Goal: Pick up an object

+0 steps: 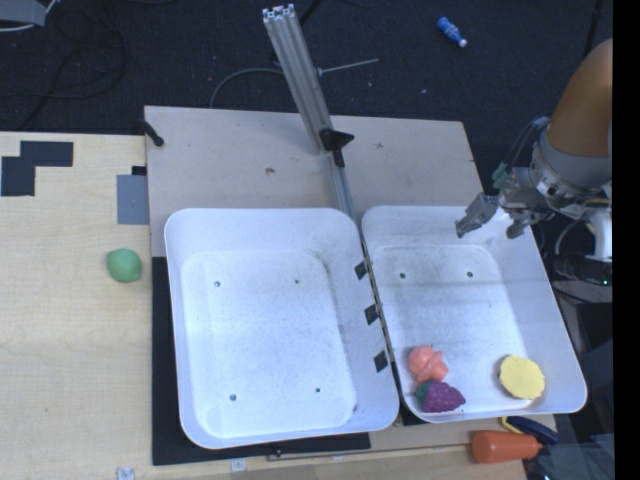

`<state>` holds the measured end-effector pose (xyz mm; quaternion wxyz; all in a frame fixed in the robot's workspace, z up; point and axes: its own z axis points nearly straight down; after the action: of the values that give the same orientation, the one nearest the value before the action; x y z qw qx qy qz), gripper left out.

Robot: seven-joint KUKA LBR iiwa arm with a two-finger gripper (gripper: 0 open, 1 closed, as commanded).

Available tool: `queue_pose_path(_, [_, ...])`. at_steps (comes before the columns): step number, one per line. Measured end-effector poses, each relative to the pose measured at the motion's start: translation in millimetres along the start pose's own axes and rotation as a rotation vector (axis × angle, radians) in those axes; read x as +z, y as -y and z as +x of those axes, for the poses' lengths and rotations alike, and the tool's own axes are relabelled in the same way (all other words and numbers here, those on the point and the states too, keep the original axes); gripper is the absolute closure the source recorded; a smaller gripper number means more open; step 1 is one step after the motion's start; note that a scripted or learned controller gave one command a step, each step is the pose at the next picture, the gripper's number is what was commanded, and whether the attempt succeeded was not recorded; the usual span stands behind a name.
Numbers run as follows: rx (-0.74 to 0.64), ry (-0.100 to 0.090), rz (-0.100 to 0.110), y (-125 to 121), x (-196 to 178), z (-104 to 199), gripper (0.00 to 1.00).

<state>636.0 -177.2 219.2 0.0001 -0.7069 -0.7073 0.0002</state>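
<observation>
Objects: pink toy (428, 361), purple toy (441, 397), yellow disc (522, 377), all along the right bin's (450, 298) near edge, within reach. Gripper (494, 218): over the bin's far right corner, fingers spread, holding nothing, likely poised to descend.

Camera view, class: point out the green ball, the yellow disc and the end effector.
green ball (124, 265), camera view, middle of its top.
yellow disc (522, 376), camera view, centre of its face.
end effector (493, 218), camera view, midway between the two fingertips.
</observation>
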Motion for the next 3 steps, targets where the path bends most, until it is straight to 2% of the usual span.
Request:
queue_pose_path(2, [-0.001, -0.001, 0.005, -10.8, 97.5, -4.2, 0.00])
queue_pose_path(3, [-0.001, -0.001, 0.002, -10.3, 129.4, -3.2, 0.00])
